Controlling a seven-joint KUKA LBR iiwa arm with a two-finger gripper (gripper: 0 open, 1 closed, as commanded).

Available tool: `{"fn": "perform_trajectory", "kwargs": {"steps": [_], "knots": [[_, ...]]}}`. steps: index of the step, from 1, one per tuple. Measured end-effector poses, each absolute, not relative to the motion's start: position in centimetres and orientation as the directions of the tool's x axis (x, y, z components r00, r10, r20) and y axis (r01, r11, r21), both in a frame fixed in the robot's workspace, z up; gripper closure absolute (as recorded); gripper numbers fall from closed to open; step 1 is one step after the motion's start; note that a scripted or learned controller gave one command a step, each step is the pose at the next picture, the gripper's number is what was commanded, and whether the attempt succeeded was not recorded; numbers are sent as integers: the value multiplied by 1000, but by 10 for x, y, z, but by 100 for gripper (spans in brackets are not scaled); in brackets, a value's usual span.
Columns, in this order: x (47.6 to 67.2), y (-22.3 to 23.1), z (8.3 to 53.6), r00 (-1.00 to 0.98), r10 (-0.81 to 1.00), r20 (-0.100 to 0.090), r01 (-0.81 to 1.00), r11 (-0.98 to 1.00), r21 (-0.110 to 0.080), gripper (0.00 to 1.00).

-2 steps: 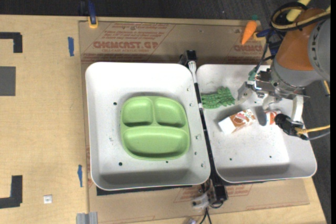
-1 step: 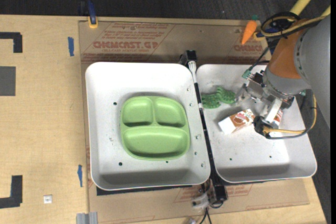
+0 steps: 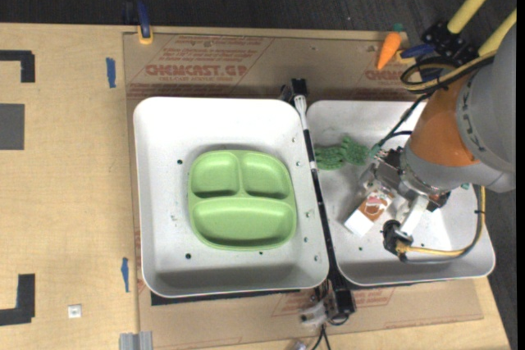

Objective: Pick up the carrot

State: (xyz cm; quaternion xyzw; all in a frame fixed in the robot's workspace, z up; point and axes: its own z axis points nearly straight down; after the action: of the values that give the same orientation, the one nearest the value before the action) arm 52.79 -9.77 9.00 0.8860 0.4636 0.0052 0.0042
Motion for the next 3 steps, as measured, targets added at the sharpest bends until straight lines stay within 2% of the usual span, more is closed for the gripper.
{"fn": "perform_trajectory", "kwargs": {"steps": [1, 2, 3], "knots": [[479, -93, 113, 277, 961, 1, 961, -277, -3, 0], [498, -199, 90, 513, 858, 15, 859, -513, -12, 0], [509, -104, 90, 632, 775, 6, 775, -632, 14, 0]]}}
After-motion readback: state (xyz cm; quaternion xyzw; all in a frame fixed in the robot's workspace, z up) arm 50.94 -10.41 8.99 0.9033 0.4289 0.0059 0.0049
